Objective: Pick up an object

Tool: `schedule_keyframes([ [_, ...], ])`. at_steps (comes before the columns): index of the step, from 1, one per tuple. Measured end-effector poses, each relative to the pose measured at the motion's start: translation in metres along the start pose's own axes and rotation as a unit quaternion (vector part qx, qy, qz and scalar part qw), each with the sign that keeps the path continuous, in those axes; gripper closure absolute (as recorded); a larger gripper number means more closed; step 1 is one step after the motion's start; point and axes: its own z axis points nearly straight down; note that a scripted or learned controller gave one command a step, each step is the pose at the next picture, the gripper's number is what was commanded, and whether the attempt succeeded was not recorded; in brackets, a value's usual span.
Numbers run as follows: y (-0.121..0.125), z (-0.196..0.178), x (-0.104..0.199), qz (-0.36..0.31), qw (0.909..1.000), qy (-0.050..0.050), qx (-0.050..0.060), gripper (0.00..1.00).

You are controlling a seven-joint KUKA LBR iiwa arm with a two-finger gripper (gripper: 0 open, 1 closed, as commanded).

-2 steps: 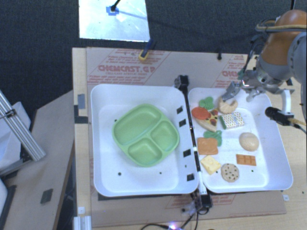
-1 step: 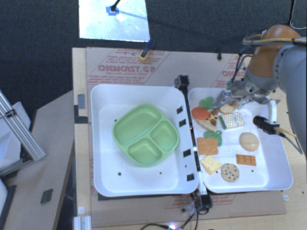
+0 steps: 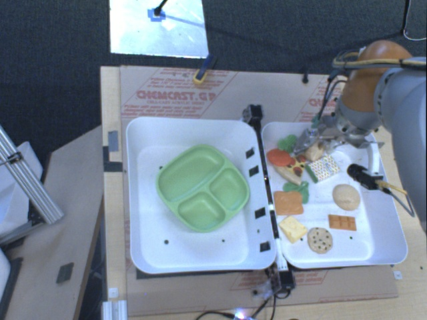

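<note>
Clutter fills the right bin (image 3: 390, 242): toy food lies scattered across its floor, and the gripper (image 3: 311, 143) hangs low over the bin's upper-left corner, its arm reaching in from the right with the orange band above the wrist. Whether the fingers stand wide or narrow cannot be told from this slant; nothing shows between them.

Nearest the fingertips lie a red tomato-like piece (image 3: 279, 157), a pizza slice (image 3: 293, 173) and a small patterned block (image 3: 322, 169), all packed close together just below and to the left of the gripper. The pizza slice runs its long axis slantwise, from upper left to lower right. A green leafy piece (image 3: 287, 141) sits just left of the fingertips.

Farther down the bin, well apart from the gripper, rest an orange cracker (image 3: 288, 203), a cheese wedge (image 3: 292, 229), a cookie (image 3: 320, 240), a round bun (image 3: 346, 197) and a small waffle-like biscuit (image 3: 341, 222).

The left bin (image 3: 143, 245) holds a green divided plate (image 3: 203, 187).

Judging by position, the likeliest pick is within the crowded cluster, a short drop down and leftward.
</note>
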Motion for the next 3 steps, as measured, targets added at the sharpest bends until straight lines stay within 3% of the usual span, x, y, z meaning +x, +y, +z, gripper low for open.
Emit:
schedule_keyframes([
  [1,0.001,-0.011,0.0,-0.001,1.0,0.0,-0.001,1.0],
  [3,0.007,-0.119,0.0,0.0,1.0,0.0,-0.001,1.0],
])
